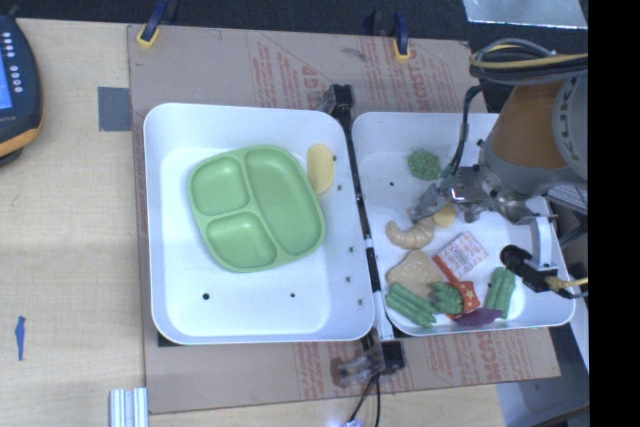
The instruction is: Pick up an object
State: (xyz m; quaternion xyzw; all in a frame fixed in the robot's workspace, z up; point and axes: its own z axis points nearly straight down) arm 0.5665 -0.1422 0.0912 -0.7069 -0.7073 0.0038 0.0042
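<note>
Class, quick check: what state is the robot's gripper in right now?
Gripper: low in the right bin, just above the tan curved piece; open or closed cannot be told.

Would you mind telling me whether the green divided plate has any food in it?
Empty: all three compartments of the green plate show bare green.

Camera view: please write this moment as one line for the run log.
arm: in right bin | pincer: low near croissant, grasp not confirmed | left bin: green plate, yellow piece
</note>
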